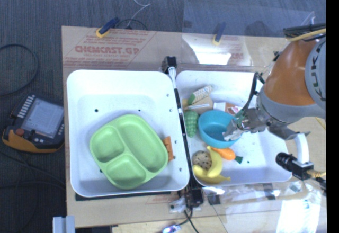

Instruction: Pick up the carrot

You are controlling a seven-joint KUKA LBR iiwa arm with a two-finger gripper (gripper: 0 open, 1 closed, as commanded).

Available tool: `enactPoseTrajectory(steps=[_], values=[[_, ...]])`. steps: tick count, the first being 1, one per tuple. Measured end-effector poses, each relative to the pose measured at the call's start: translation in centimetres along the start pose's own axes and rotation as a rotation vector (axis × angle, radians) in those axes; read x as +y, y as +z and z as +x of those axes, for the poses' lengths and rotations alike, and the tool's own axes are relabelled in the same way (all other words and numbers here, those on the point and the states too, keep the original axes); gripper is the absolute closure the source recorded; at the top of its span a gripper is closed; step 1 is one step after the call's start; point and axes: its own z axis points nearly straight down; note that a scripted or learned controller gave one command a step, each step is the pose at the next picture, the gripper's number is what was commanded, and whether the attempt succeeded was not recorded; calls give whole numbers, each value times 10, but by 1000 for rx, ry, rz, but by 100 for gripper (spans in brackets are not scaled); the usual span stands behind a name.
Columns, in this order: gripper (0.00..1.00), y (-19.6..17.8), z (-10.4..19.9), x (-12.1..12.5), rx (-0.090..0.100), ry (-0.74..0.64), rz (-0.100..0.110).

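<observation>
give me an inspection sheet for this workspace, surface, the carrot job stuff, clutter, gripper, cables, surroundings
Surface: bench with a left bin and a right bin, both white, side by side.
Job's things: carrot lies in the right bin, below the blue bowl, beside the banana.
Clutter: green divided plate in the left bin; small orange piece at its right edge; green ridged item and small boxes in the right bin.
Gripper: gripper at the bowl's right rim, above the carrot; nothing seen held.
Cables: black cable looped on the floor at left.
Surroundings: handheld pendant on the carpet, left of the bench.
</observation>
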Motion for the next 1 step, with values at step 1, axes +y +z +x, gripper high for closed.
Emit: enactPoseTrajectory(steps=[1], values=[[0, 1, 2, 0, 2, -4, 1]])
